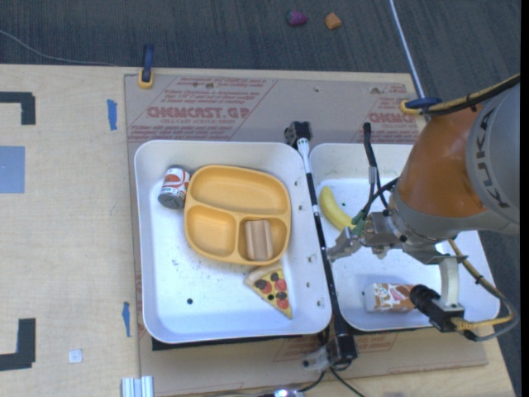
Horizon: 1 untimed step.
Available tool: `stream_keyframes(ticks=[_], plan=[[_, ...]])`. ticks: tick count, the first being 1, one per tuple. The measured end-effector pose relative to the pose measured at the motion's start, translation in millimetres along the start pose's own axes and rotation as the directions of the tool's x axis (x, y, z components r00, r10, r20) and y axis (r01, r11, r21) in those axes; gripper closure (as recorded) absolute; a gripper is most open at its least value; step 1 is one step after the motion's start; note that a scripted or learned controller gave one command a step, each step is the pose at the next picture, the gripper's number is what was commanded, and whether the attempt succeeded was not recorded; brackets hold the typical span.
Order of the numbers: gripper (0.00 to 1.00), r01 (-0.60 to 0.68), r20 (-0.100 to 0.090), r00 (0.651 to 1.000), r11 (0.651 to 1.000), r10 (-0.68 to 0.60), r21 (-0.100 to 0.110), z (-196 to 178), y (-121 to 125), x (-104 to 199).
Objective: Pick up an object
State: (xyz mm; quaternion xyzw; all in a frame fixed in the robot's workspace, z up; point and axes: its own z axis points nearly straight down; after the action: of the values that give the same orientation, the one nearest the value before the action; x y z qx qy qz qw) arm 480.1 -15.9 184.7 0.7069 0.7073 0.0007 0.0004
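Grey-and-orange arm [450, 168]: over right white bin [483, 304] | gripper [343, 245]: near bin divider, grip state cannot be determined | yellow plastic banana [333, 208]: right bin, just beside gripper | small orange-and-white packet [388, 297]: right bin, front | left white bin [157, 304]: yellow divided plastic tray [235, 209] holding tan block [258, 240]; red-white can [173, 187]; toy pizza slice [273, 289].

My arm [450, 172] comes in from the right — grey casing, orange band above the wrist, bulking large from this angle. The gripper [339, 246] sits at its left end, pointing leftward and low, cables looping around the wrist — I can't make out more.
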Motion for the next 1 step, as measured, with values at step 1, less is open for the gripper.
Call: stream_keyframes(ticks=[1], plan=[[0.00, 0.000, 0.000, 1.000, 1.000, 0.000, 0.000, 0.0, 0.0, 0.0]])
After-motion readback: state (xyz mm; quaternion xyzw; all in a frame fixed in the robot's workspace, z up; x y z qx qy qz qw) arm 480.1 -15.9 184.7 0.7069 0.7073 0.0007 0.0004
